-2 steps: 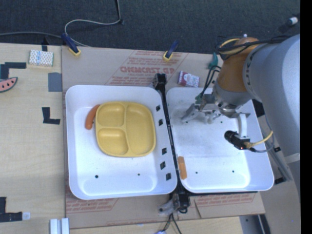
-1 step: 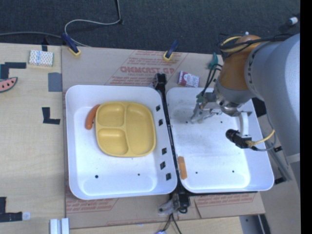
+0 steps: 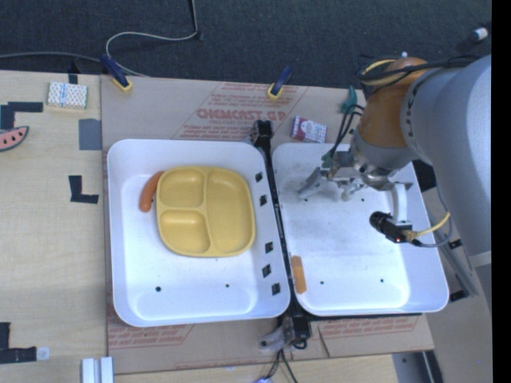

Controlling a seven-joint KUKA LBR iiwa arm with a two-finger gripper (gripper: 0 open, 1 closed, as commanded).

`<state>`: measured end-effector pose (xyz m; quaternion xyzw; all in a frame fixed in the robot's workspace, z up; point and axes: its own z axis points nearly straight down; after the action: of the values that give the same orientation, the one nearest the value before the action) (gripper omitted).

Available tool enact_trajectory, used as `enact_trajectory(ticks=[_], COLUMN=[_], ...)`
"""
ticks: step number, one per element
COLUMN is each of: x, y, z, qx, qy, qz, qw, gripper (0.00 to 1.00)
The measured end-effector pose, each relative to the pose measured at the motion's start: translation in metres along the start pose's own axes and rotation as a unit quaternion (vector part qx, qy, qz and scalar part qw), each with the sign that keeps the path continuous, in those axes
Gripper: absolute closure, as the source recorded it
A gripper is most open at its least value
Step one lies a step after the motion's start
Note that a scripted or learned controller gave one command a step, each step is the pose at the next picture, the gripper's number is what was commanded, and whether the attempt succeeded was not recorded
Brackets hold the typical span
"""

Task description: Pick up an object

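My gripper point(image 3: 329, 183) hangs over the right bin point(image 3: 415, 294), jaws spread, gripping nothing. The orange stick point(image 3: 298, 274) lies against that bin's left wall, awkward for 2 fingers.

Two shallow white bins sit side by side on the bench: the left bin point(image 3: 128, 294) and the right bin point(image 3: 415, 290). One yellow divided plate point(image 3: 206, 211) has three compartments. There are two orange sausage-shaped pieces, one point(image 3: 148, 191) by the plate's left edge and one point(image 3: 298, 274) at the right bin's left wall. Two yellow-and-blue clamps, one point(image 3: 116, 71) and another point(image 3: 279, 84), grip the cardboard's far edge. One small red-and-white packet point(image 3: 307, 129) lies there.
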<state>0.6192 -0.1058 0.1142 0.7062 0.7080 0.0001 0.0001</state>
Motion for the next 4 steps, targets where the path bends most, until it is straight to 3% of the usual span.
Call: enact_trajectory(ticks=[1, 2, 3, 4], x=[0.007, 0.006, 0.006, 0.006], y=[-0.061, -0.060, -0.060, 0.021], z=[0.028, 0.019, 0.019, 0.029], qx=[0.000, -0.002, -0.001, -0.001], qy=[0.000, -0.001, -0.001, -0.001], qz=[0.001, 0.001, 0.001, 0.000], qw=[1.0000, 1.0000, 1.0000, 1.0000], gripper=[0.00, 1.00, 0.00, 0.00])
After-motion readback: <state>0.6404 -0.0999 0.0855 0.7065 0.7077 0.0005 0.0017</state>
